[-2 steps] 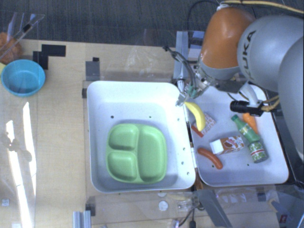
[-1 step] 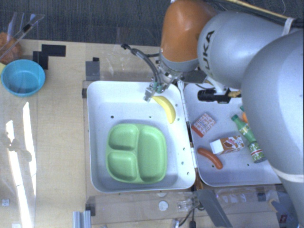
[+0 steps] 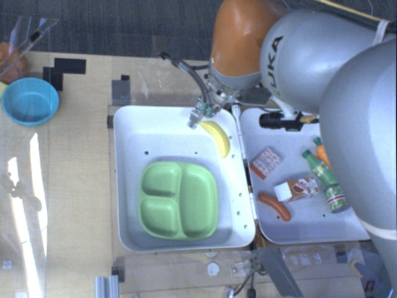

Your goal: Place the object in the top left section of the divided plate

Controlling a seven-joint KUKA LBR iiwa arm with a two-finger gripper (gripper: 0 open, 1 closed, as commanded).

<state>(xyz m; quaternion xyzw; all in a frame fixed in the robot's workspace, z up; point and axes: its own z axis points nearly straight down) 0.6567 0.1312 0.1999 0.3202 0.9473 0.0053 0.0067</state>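
The green divided plate [image 3: 180,199] is seen low in the left bin [image 3: 124,185], its top left section unfilled — up and to the right, the banana [image 3: 216,138] is met at its upper tip by the gripper [image 3: 200,118], grip not discernible, long axis slanting down-right.

Right bin [image 3: 347,231]: small red-and-white packet [image 3: 267,162], carton [image 3: 298,189] lying on its side, sausage [image 3: 275,206] just below it, green bottle [image 3: 326,181] lying flat, orange carrot [image 3: 321,154] touching the bottle. On the bench [image 3: 68,216], far left: blue bowl [image 3: 30,100].
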